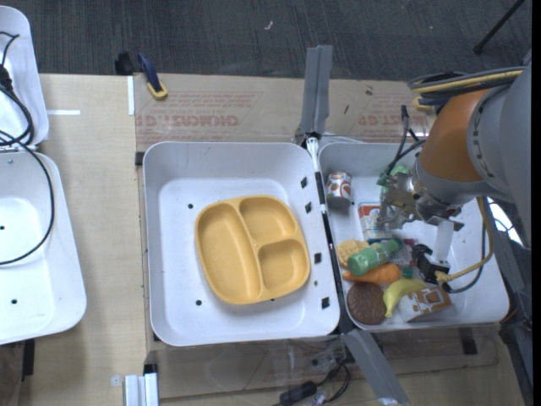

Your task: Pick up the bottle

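The bottle [370,259] is green with a pale cap end and lies on its side in the middle of the right bin [473,315], among other items. My gripper [395,214] hangs over the same bin, just up and right of the bottle, below the arm's orange band [452,138]. Nothing of the bottle shows in the gripper; the bottle rests on the pile.
Around the bottle lie an orange carrot [385,273], a banana [402,293], a brown disc [366,304], a small carton [427,304], a red-and-white packet [369,218] and a can [338,184]. The left bin [169,311] holds a yellow divided plate [254,248].
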Robot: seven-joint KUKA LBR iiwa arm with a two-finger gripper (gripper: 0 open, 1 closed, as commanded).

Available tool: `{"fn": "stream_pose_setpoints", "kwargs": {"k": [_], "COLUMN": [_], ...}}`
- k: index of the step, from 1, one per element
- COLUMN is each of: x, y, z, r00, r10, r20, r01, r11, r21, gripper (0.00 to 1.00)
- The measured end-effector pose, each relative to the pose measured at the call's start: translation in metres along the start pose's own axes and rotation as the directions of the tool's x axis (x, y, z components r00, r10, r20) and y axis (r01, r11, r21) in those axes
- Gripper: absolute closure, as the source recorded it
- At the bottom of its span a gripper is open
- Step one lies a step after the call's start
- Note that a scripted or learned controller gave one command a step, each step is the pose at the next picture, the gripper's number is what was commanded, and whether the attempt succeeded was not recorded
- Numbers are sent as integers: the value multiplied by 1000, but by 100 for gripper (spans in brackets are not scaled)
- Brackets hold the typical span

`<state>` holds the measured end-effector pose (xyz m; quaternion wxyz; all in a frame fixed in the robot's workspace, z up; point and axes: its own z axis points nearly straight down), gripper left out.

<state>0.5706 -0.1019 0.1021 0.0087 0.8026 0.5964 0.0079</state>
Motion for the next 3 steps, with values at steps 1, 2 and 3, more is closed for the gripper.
{"fn": "stream_pose_setpoints", "kwargs": {"k": [1,2,3], "x": [-6,8,19], "y": [45,83,84], "z": [-66,1,-42], "r00": [966,960,993], "r10": [258,280,119], "r20": [11,10,7], "r01": [-258,-280,-119], "r11": [966,960,993], "r21": [23,21,23], "gripper": [0,0,0]}}
